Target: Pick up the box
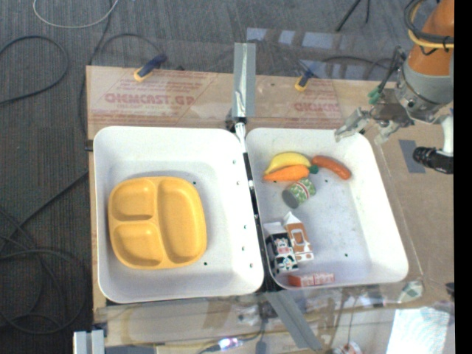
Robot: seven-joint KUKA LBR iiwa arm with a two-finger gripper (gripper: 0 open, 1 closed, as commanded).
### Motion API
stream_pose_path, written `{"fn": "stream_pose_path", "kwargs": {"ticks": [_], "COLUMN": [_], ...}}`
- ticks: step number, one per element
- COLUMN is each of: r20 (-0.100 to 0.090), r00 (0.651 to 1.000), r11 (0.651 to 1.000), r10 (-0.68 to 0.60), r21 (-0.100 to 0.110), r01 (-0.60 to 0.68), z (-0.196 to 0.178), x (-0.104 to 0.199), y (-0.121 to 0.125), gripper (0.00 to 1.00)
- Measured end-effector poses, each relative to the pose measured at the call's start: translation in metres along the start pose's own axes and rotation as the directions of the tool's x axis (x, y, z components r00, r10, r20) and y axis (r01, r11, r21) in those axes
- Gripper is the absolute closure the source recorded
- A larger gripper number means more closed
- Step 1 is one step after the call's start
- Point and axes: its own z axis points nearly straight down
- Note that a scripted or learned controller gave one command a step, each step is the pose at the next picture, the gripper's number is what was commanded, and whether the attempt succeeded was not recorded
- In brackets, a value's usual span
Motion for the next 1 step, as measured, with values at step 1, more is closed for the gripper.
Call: {"fn": "stream_pose_path", "kwargs": {"ticks": [1], "r20": [-0.001], "r00": [0.974], "r11": [0.974], "r10": [-0.226], "r21": [-0.002], "r01": [0.226], "z": [0.1485], "x": [0.0037], "y": [-0.0713], "gripper": [0.00]}}
